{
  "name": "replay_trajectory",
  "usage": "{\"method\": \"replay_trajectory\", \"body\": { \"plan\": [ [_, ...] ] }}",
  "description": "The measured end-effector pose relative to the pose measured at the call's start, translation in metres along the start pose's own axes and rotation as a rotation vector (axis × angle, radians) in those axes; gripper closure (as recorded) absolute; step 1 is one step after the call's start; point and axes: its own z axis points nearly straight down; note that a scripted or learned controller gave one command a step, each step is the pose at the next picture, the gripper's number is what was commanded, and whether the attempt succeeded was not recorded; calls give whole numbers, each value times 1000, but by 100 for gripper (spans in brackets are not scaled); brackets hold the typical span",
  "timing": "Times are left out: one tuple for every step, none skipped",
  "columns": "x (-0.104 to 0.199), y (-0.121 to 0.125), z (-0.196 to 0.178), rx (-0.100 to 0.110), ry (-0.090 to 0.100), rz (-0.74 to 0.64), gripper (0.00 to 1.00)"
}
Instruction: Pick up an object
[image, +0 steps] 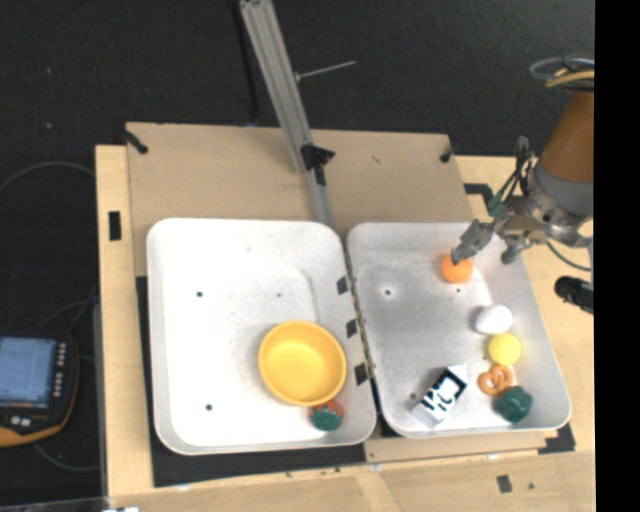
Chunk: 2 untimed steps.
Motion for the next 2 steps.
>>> {"method": "replay_trajectory", "body": {
  "plan": [
    [0,0,0,0,-1,-1,0],
    [-8,-1,44,4,-1,4,0]
  ]
}}
